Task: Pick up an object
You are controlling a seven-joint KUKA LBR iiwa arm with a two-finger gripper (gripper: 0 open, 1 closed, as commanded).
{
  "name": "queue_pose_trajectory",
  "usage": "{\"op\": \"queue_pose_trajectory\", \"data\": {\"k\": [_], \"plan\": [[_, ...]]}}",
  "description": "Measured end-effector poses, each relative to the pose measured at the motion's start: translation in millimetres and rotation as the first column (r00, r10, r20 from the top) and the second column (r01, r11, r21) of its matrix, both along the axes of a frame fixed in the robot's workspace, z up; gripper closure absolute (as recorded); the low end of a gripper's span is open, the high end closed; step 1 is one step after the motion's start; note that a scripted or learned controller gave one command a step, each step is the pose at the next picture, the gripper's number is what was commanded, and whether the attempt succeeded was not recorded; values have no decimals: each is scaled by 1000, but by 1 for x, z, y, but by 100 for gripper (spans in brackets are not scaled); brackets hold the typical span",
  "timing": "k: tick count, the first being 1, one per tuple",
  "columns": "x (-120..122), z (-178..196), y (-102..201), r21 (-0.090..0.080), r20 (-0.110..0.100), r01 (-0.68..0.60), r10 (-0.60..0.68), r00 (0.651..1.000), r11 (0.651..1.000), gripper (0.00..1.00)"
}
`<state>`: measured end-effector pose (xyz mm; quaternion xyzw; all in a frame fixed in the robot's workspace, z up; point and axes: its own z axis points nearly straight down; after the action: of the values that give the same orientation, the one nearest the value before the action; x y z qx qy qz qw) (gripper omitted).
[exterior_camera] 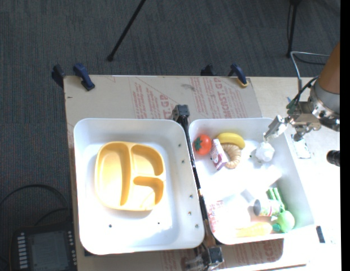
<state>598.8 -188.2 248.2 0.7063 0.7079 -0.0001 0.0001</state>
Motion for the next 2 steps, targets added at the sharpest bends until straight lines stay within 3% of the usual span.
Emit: {"op": "queue_pose_trajectory", "data": {"k": [1, 2], "plan": [[19, -120, 42, 3, -6, -1, 1, 1000, 1000, 0], [45, -161, 90, 0, -3, 1, -1, 1000, 1000, 0]]}}
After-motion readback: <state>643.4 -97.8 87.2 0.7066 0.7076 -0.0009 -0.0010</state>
